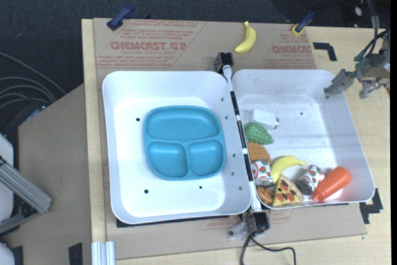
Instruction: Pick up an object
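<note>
I see toy food heaped in my right bin's [347, 127] near corner: orange carrot [332, 183], yellow banana [286, 164], pizza slice [285, 193], green leaf [258, 133], and a white block [265, 116] lying apart.

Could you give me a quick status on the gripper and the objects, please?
Gripper open, at right bin's far right rim, holding nothing. Toy food heaped in that bin's near corner, carrot outermost. Nothing blocking.
</note>
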Controlling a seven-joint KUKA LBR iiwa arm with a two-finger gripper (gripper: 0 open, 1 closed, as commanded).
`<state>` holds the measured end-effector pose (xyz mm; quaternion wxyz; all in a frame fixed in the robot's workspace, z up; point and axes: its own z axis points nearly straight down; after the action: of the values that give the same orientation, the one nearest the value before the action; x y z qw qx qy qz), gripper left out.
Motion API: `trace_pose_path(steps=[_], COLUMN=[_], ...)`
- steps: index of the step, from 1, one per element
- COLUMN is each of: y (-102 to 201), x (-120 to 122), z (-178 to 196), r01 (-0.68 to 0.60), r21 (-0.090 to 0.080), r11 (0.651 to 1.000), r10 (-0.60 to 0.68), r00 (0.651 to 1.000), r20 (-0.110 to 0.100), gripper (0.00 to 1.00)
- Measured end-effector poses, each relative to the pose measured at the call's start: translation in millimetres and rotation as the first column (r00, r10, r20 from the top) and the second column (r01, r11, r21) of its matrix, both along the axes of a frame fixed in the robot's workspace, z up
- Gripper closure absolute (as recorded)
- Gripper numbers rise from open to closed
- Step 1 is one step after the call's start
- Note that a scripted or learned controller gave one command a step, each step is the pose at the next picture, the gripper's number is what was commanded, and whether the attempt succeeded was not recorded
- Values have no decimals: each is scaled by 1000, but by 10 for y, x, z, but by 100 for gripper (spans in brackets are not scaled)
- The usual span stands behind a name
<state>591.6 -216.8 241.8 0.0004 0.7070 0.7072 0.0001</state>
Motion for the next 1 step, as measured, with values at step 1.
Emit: trace_pose_path(steps=[1], y=[-51], x=[46], z=[-1274], r01=[-1], r21=[4], r11=[1000], r10=[1], r00=[1000], r20=[-4], gripper=[0])
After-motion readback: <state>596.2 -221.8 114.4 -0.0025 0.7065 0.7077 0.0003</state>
